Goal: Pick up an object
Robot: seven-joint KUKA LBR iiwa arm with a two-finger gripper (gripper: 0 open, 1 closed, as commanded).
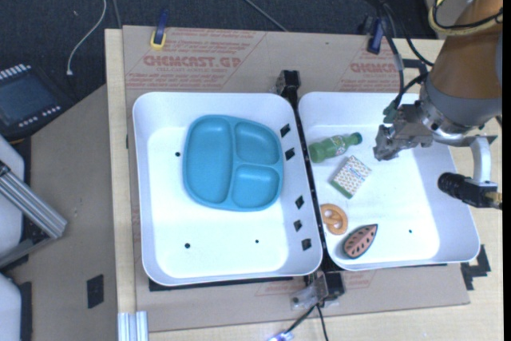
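The right bin [447,231] holds a green bottle [334,146] lying on its side, a small green-and-white packet [350,176], an orange pretzel-like ring [333,217] and a brown oval piece [361,240]. My gripper [385,151] hangs over the upper middle of that bin, just right of the bottle and above the packet. Nothing shows between its fingers.
The left bin [160,196] carries a blue divided plate [233,162]. A black divider with clips [294,164] runs between the bins. A black fitting [467,188] sits at the right bin's right rim. Cables and cardboard lie beyond the bench's far edge.
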